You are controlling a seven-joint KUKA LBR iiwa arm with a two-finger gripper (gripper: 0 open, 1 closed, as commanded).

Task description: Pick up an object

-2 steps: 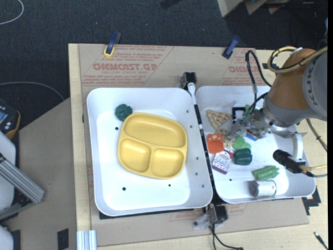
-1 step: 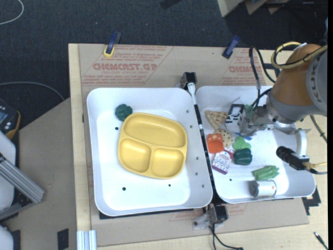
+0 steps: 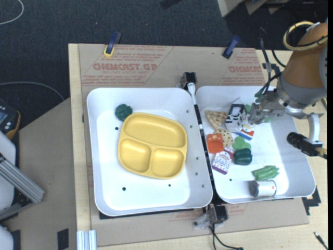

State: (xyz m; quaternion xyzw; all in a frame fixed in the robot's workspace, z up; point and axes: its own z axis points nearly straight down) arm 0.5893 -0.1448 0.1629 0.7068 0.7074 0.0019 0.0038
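My gripper (image 3: pixel 256 114) hangs over the upper middle of the right bin (image 3: pixel 291 163), just right of a small black-and-white item (image 3: pixel 236 114). Below it lies a cluster of objects: a tan pizza-slice toy (image 3: pixel 215 119), an orange block (image 3: pixel 215 142), a pink-and-white packet (image 3: pixel 221 163), a dark green pepper (image 3: pixel 242 155), a lighter green piece (image 3: pixel 241 142) and a red-white-blue piece (image 3: pixel 246 133). A light green pod (image 3: pixel 265 172) and a white cylinder (image 3: pixel 263 188) lie near the bin's front. The view does not show anything between the fingers.
The left bin (image 3: pixel 104 191) holds a yellow compartment tray (image 3: pixel 152 145) and a dark green broccoli-like piece (image 3: pixel 123 111) at its upper left. A black part of the arm (image 3: pixel 305 144) juts over the right bin's right side. Clamps sit at the board's back edge.
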